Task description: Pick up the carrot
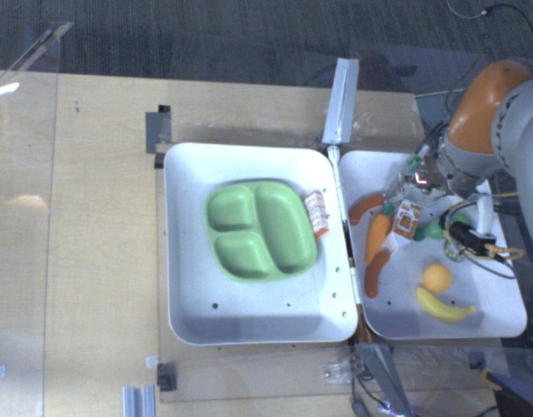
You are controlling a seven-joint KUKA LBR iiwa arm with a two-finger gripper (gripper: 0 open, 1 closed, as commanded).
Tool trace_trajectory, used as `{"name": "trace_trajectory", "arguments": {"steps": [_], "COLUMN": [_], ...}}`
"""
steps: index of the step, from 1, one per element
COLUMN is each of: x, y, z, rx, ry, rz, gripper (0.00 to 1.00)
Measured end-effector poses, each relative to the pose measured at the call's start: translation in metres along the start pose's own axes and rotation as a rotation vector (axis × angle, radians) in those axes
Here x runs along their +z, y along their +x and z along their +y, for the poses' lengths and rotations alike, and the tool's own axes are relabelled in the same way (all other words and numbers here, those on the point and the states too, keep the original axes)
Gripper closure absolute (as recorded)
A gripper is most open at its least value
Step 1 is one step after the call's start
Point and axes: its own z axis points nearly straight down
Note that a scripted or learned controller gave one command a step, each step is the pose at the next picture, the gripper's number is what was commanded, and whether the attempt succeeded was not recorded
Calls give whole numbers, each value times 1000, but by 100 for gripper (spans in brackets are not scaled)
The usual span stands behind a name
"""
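A: Banana [446,307] sits nearest the camera, at the front of the right bin [509,320], with a small orange [437,277] just behind it.

B: And the carrot?

A: Carrot [376,236] lies in the right bin, close to its left wall. Long axis runs roughly front to back, slightly tilted, green top toward the back right. 2 reddish sausages flank it: 1 sausage [365,207] behind it, the other sausage [375,272] in front of it, nearly touching its narrow end.

B: Gripper position?

A: Gripper [420,183] hangs over the back of the same bin, to the right of the carrot and a bit farther back. So the carrot lies left and toward the front from the fingers. Near, not touching.

B: Fingers open or closed?

A: Cannot tell. Cables and a small tagged object clutter that spot. Nothing is visibly held.

B: Anything in the left bin?

A: Green divided plate [262,229] and a small packet [316,211] at its right edge. Not relevant.

B: Judgement on the coming move?

A: Likely a shift left and forward, then a grasp across the carrot's width. Sausages crowd both ends, so mid-body looks safest.
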Motion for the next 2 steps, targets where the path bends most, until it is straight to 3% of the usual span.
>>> {"name": "trace_trajectory", "arguments": {"steps": [1,2], "x": [-11,-1], "y": [1,10], "z": [3,25], "rx": [-5,-361], "ry": [-7,-2], "rz": [0,-1], "gripper": [100,100]}}
